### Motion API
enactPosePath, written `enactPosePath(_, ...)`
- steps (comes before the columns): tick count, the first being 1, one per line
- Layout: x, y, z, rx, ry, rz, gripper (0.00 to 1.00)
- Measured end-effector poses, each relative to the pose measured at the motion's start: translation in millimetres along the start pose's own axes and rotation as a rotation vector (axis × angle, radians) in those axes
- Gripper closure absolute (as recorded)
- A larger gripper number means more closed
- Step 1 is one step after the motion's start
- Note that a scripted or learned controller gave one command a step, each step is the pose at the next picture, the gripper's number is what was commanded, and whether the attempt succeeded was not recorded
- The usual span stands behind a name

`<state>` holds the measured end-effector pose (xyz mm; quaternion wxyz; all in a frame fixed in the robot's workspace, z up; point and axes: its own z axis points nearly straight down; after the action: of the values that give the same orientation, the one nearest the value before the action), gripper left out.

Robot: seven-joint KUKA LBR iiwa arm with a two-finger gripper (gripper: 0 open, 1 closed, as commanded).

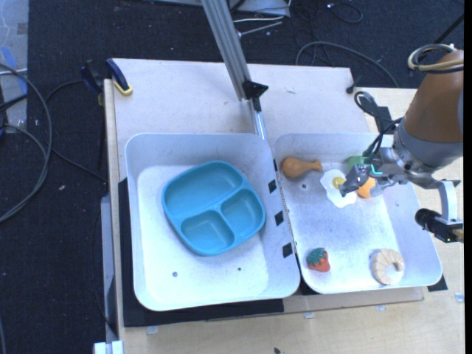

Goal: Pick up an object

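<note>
Over the right bin (413,260), the end effector (357,181) meets a fried egg (338,188), its grip impossible to judge.

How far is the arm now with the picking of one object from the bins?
Done: the gripper is down in the right bin, by the fried egg and an orange piece. In hand: nothing visibly lifted; a grasp cannot be confirmed. The drumstick, strawberry and shrimp lie in that bin, the blue plate in the left bin. Left: grip and raise one.
</note>
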<state>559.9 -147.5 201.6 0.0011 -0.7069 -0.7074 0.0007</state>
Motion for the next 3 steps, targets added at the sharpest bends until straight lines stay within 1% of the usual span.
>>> enactPosePath(1, 0, 1, -1, -0.002, 0.0, 0.0, 0.0)
enactPosePath(2, 2, -10, 53, 0.002, 0.0, 0.002, 0.0)
enactPosePath(3, 3, -10, 106, 0.001, 0.0, 0.002, 0.0)
